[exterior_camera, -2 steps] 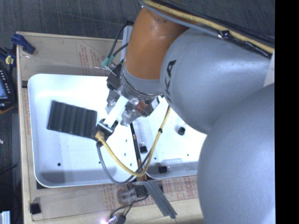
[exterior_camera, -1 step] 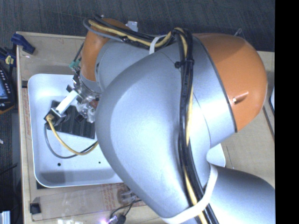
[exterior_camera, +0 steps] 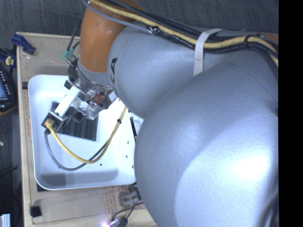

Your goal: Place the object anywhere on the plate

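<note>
No text, label or number can be read here.

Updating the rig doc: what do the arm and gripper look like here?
Bulky smooth grey arm with an orange band above the wrist. Black and yellow cables run along it under a white strap. Black-and-white gripper, with a thin yellow cable looping beneath.

The arm point(exterior_camera: 189, 126) takes up the right and middle of the scene, reaching from the right toward the left. Its wrist band point(exterior_camera: 97, 32) sits far and left of the arm's bulk. Below the band, the gripper point(exterior_camera: 71, 110) hangs over the left bin point(exterior_camera: 75, 181), above the bin's far-left part. A cable point(exterior_camera: 83, 159) loops from the gripper across the bin floor, nearer than the gripper. The bin rests on the bench point(exterior_camera: 42, 48), whose bare surface shows to the far left and along the near edge.
</note>
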